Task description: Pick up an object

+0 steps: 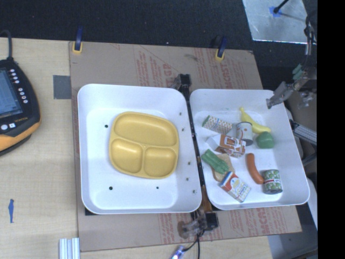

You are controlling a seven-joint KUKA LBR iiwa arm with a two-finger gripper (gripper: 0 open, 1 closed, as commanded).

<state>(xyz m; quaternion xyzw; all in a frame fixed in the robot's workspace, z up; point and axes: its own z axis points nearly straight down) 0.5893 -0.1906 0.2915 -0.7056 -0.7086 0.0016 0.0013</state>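
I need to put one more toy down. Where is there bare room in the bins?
Left bin: bare floor all round the yellow tray, widest along the near edge. Right bin: crowded in the middle; only its far-left corner is free.

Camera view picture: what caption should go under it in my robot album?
Yellow plastic divided tray in the left white bin; toy food, including a green pepper, in the right white bin; end effector at its far edge.

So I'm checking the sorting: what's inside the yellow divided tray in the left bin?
The yellow divided tray lies in the left bin, and all three of its compartments show bare yellow plastic. What lies beneath the tray is covered.
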